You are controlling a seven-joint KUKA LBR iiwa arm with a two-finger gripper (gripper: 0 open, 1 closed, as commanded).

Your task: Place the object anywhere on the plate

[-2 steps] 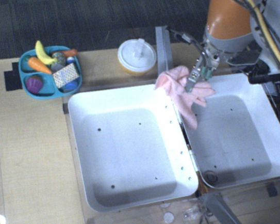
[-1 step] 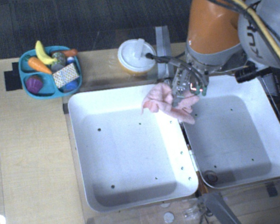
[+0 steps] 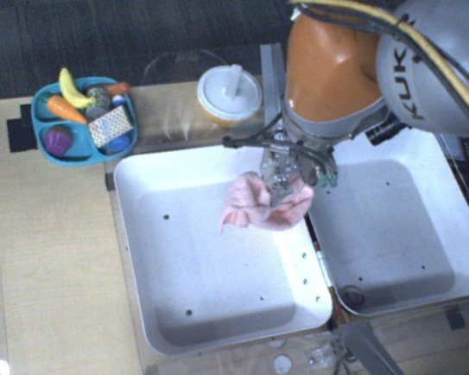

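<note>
A crumpled pink cloth (image 3: 255,207) hangs over the right side of the left white bin (image 3: 185,268), its right end reaching across the wall between the two bins. My gripper (image 3: 288,178) comes down from the orange-banded wrist (image 3: 325,64) onto the cloth's upper right part and is shut on it, with folds bunched around the fingers. The blue divided plate (image 3: 42,137) sits on the bench beyond the left bin's far left corner, well away from the gripper. It holds a toy banana, a carrot, a purple piece and a patterned block.
A white lidded cup (image 3: 229,94) stands just behind the left bin's far edge, left of the wrist. The right white bin (image 3: 408,235) has a small dark spot (image 3: 353,298) in its near left corner. The bulky grey arm (image 3: 431,39) covers the upper right.
</note>
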